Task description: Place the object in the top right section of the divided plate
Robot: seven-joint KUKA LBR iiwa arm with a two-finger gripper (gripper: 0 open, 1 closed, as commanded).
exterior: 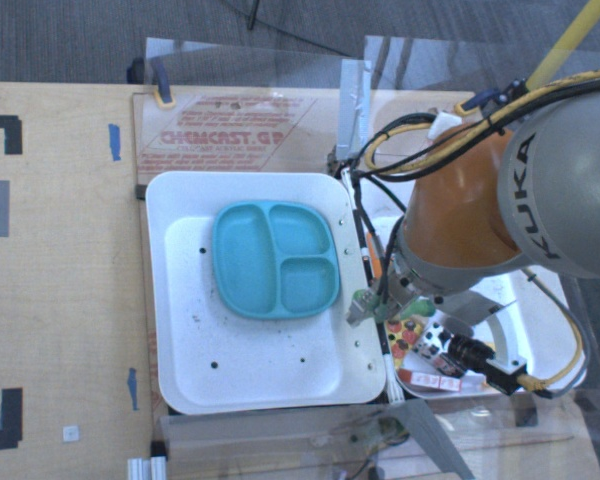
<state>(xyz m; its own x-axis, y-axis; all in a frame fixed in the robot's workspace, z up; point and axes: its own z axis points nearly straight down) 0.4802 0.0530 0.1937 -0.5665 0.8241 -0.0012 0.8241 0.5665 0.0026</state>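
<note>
- I see the arm (500, 188) reaching in from the right, its grey and orange bulk covering most of the right bin (540, 368).
- The bench (60, 268) is bare wood to the left of the bins, with black and blue tape marks on it.
- The left bin (180, 368) holds the teal plate (276, 259), which lies flat in the bin's upper middle.
- The plate has one long section on its left and two smaller ones on its right; all three look bare to me.
- White floor shows around the plate on every side, widest below it and to its left.
- The tool (372, 306) sits low at the divide between the two bins, just beside the plate's lower right corner; I cannot tell how its fingers stand.
- A small heap of things (425, 340) lies in the right bin just right of and below the tool, among them a dotted piece and a red-and-white packet; which one is the task's object I cannot tell.
- The arm and its cables crowd that heap from above.
</note>
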